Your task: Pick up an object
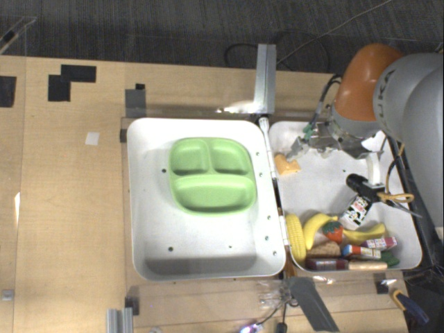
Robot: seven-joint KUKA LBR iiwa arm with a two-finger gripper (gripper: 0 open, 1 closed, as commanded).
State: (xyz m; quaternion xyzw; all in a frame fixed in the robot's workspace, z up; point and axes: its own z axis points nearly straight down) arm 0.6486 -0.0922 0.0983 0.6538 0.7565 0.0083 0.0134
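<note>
Hovering claw (313, 141) beside bread piece (286, 165)

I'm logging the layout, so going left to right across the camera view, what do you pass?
Left bin → green divided plate → orange food piece → hand → black-and-white bottle.

You're looking at a robot lab: wooden bench (62, 207), two white bins (142, 255), metal brackets (266, 75), loose cables (361, 12), dark carpet (173, 12).

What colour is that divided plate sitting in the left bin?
Light green; the divided plate shows plainly in the overhead camera view.
</note>
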